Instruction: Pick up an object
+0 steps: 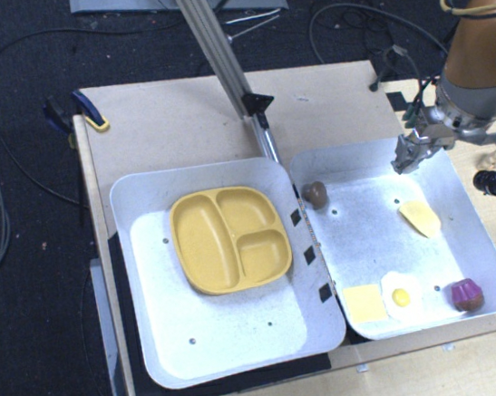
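The dark claw hangs over the right white bin's far right corner; whether it is apart or together cannot be told. Just below lies a pale yellow wedge. Along the near edge: yellow square slice, fried egg, purple lump. A brown ball sits by the left wall. The left white bin carries a yellow 3-compartment plate.
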Controlling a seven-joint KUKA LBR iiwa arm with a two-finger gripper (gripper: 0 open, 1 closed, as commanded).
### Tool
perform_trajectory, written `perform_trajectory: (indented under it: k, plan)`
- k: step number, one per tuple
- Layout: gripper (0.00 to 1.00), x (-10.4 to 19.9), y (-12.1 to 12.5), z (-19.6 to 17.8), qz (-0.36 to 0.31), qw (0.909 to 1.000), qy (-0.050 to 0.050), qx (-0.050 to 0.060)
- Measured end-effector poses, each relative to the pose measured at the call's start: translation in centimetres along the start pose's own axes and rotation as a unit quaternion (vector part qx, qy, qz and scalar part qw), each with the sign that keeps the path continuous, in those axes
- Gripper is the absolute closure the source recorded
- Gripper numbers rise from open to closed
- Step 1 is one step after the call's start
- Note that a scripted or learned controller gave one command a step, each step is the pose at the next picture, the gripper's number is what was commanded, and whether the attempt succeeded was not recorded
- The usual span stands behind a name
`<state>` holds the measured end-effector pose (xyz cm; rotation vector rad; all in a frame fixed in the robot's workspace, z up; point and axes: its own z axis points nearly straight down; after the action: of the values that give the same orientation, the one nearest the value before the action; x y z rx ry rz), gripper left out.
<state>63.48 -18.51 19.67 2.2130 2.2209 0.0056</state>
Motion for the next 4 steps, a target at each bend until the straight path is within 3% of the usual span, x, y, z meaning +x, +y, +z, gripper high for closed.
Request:
perform_trajectory:
  k: [2, 3, 4]
  plan:
    - [1.0, -0.6, -0.4, -9.6, 0.0, 1.0, 0.0, 0.0]
    - [1.0, 4.8, -1.7, -9.7, -0.002, 1.0, 0.002, 0.003]
    - [1.0, 9.9, -3.2, -7.5, -0.001, 1.0, 0.002, 0.005]
